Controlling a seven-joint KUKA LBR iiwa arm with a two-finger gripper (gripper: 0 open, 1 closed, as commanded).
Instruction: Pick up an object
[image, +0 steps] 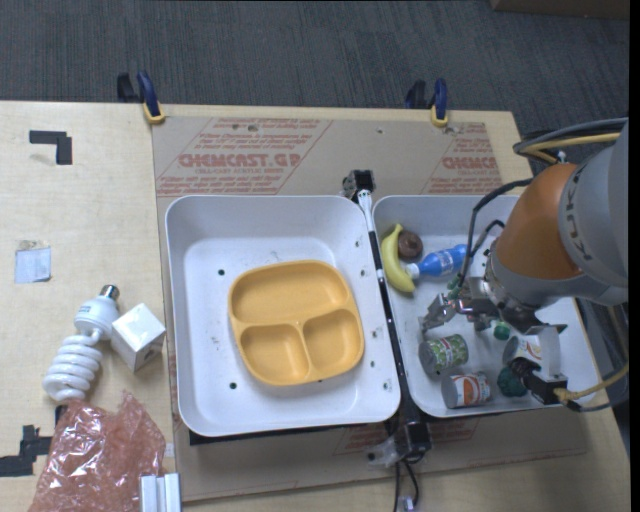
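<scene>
I see the arm (560, 235) over the right bin (440, 212), its gripper (447, 308) low near a small can (443, 353); whether it grasps anything, I cannot tell. A yellow divided tray (296, 322) fills the left bin (200, 250). A banana (394, 266) lies upper left in the right bin.

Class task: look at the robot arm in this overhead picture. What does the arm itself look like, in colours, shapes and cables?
The arm is bulky and rounded: grey casing with a broad orange band above the wrist. Black and yellow cables loop along it. At its end sits a small metallic gripper.
</scene>
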